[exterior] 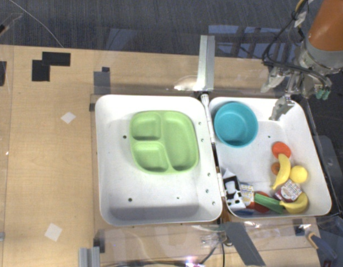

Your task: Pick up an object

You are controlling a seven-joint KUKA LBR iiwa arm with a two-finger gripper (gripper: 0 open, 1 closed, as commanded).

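Bench point(49, 166): pale wood surface bearing two shallow white bins side by side, with black marks near its far left corner.

Left bin point(113, 166): white, rounded corners. Holds a green divided tray point(163, 141), three compartments, lying flat near the bin's middle, slightly toward the far edge.

Right bin point(304, 132): white, touching the left bin along their shared edge. Contents listed below.

Arm point(328, 24): grey with an orange band, reaching in over the far right corner of the right bin. Gripper point(279, 109) hangs just inside that bin's far edge, to the right of the bowl, above bare bin floor; nothing is seen between its fingers, and whether they are apart or together cannot be told.

Blue bowl point(235, 124): round, upright, in the far left corner of the right bin.

Banana point(281, 171): yellow, toward the right edge, its far tip next to an orange-red piece point(281, 149).

Second yellow curved fruit point(295, 204): near right corner.

Lemon-like yellow ball point(298, 174): just right of the banana.

Green oblong item point(268, 201): along the near edge, with a red piece point(259, 207) beside it.

Small printed packets point(234, 189): near left corner, details too small to tell.

Round printed lid or cup point(290, 190): between banana and the second fruit.
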